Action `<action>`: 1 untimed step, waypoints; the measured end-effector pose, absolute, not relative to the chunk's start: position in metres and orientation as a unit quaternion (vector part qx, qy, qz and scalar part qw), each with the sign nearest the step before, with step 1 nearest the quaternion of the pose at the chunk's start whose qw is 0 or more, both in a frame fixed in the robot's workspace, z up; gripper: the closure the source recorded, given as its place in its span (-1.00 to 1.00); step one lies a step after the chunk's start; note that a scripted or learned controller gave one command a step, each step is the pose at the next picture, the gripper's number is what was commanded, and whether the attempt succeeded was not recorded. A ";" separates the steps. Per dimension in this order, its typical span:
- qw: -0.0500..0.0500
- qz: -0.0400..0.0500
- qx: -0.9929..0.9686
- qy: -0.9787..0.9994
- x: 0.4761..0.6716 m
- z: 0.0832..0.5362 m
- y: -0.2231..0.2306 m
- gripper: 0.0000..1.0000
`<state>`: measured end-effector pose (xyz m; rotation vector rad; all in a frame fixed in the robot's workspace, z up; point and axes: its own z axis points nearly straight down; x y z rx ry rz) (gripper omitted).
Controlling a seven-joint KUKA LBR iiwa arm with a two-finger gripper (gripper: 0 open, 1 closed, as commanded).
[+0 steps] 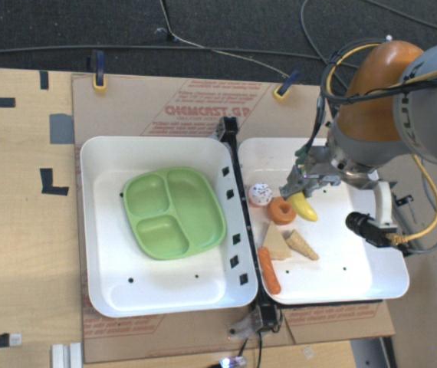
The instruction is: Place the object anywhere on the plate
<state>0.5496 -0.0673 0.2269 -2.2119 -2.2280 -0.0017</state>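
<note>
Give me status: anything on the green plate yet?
Done: nothing; the green plate in the left bin bears no object. In hand: the gripper is low in the right bin, beside the banana and orange ring; no grasp visible. Left: pick, carry over, place.

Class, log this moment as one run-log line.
gripper: over right bin, above banana | plate: left bin, nothing on it | beside banana: orange ring
</note>
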 end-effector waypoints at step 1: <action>0.001 0.000 -0.704 -0.710 0.552 0.236 -0.011 1.00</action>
